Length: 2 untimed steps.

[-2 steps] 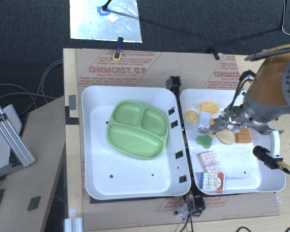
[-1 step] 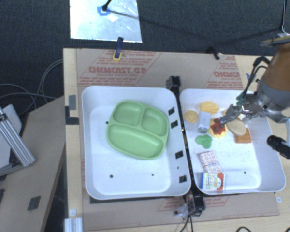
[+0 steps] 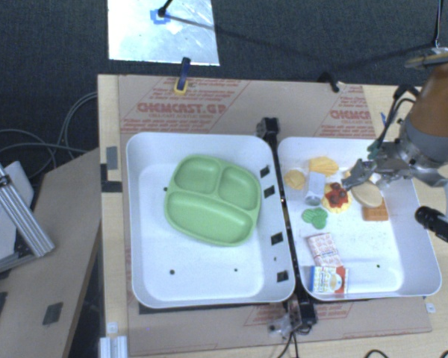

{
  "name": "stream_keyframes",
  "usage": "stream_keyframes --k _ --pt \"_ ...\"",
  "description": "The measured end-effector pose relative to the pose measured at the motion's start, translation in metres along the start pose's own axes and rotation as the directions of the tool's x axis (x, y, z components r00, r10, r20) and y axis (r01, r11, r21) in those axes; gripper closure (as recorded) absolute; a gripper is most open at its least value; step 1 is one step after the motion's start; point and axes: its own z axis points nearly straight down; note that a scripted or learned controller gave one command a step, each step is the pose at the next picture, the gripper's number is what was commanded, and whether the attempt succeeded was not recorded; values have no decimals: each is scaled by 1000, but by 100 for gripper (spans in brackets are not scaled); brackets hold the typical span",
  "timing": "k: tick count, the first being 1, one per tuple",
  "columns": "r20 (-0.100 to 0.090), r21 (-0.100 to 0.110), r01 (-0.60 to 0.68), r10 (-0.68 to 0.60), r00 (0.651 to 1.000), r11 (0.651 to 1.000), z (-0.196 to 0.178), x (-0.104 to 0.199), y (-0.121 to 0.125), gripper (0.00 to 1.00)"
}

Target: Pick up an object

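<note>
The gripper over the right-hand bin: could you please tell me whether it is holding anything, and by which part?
It cannot be told. The gripper hangs low over the small red and yellow toy food piece in the right white bin, but no grasp is visible.

Two white bins sit side by side: the left bin [image 3: 145, 274] holds one green divided plate [image 3: 213, 200]. The right bin [image 3: 418, 274] holds about eight small items, among them two printed cartons, one [image 3: 322, 248] and another [image 3: 328, 280] nearer.

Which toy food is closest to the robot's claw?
The red toy, right by the gripper. The green one and the boxes lie farther off.
</note>
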Motion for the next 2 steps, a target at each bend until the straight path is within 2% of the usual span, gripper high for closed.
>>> stream_keyframes --k 1,2 --pt "-1 -2 4 -4 1000 1000 10 27 47 100" --pt "-1 -3 3 -3 1000 1000 -10 49 76 100"
